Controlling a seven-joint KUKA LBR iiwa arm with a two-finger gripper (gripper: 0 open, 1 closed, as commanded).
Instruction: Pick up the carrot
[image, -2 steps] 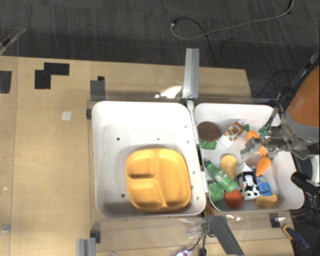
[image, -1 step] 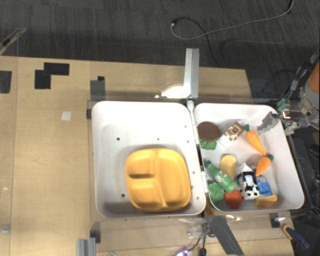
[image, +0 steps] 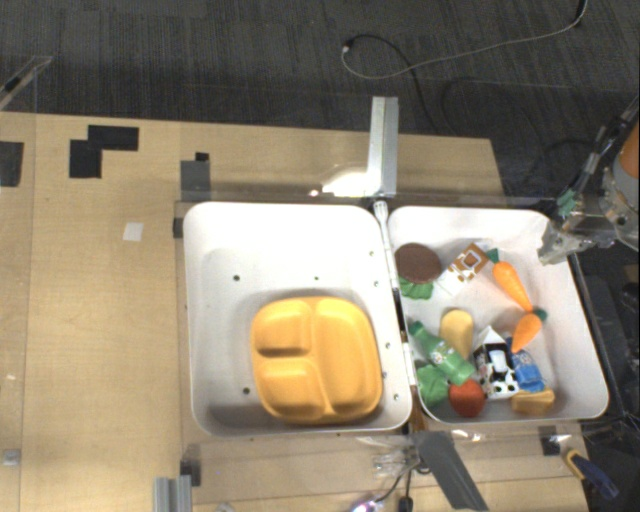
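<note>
1. In the right white bin (image: 590, 345), the orange tapered carrot (image: 511, 284) lies near the far wall, untouched.
2. Gripper (image: 556, 246) hovers at the bin's far right edge; pincer state cannot be told.
3. Advised: descend squarely across the carrot's body, clear of the second, lower orange carrot (image: 526, 329).

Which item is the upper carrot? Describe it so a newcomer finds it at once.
Look in the right bin, beside the yellow tray's bin. Near its far right side lies the upper carrot: an orange cone with a green top, above a second carrot and right of the brown disc.
</note>
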